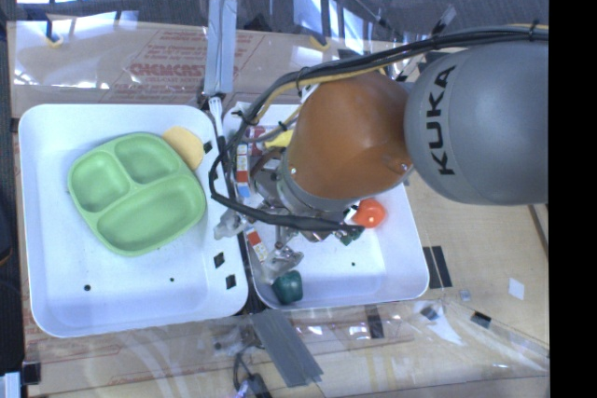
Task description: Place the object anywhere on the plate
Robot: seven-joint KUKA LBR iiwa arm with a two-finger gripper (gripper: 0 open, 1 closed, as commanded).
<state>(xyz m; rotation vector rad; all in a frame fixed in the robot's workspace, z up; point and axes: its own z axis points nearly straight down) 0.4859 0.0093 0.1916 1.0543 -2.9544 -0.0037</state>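
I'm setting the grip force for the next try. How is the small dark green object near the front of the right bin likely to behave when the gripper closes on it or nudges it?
The dark green object looks small and rounded, so it may roll or squirt sideways if nudged. It seems glossy, so possibly slippery. It lies near the right bin's front wall, which could stop a roll.

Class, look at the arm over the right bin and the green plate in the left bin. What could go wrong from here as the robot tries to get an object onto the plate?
1. The gripper sits just above the dark green object, near the bin wall, so a grasp may slip or hit the wall.
2. The yellow object touches the plate rim and could be knocked on approach.
3. Loose cables hang over the gap between the bins and might snag.
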